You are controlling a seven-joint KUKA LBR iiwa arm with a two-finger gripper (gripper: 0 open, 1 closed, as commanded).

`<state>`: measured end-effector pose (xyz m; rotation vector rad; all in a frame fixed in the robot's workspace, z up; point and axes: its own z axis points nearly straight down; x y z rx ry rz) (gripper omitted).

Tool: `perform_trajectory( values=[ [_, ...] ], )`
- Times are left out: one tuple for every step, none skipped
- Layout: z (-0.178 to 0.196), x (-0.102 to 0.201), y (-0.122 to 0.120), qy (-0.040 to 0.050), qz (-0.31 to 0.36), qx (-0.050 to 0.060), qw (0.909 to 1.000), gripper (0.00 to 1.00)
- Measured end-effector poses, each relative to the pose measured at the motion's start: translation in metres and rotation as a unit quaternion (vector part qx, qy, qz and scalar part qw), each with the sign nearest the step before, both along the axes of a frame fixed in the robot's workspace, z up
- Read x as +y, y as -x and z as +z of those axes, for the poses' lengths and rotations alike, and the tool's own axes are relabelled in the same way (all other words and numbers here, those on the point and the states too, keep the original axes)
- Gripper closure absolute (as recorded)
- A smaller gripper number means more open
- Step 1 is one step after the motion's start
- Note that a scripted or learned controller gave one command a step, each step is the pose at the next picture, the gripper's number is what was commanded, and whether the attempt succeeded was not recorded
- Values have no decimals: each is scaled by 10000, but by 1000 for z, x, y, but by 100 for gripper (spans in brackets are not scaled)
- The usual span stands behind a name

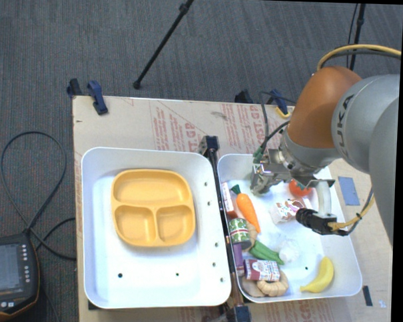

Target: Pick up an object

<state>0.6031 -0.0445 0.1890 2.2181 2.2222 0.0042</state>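
My gripper (pixel 262 183) hangs over the back left part of the right bin (pixel 343 280), just above and to the right of an orange carrot (pixel 247 211). Nothing shows between its fingers. Below the carrot lie a green-labelled can (pixel 238 230), a green pepper (pixel 265 252), a small red carton (pixel 262 270) and a doughnut-like ring (pixel 272 286). A white and red packet (pixel 287 211) sits right of the carrot. A yellow banana (pixel 320 275) lies at the front right. A red-orange object (pixel 297 188) is partly hidden by the wrist.
The left bin (pixel 100 266) holds a yellow divided tray (pixel 154 207). A black divider clamp (pixel 211 145) sits between the bins at the back. Blue clamps (pixel 96 96) grip the board's far edge. A tripod leg (pixel 163 42) crosses the floor behind.
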Motion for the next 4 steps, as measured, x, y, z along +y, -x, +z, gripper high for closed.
perform_trajectory(
  values=[
    [-54,-37,38,1,-13,35,10000,0],
    [-98,-42,91,4,-16,-5,10000,0],
    [-88,-42,91,0,-36,-9,10000,100],
    [54,-54,126,6,-6,5,10000,100]
  ],
)
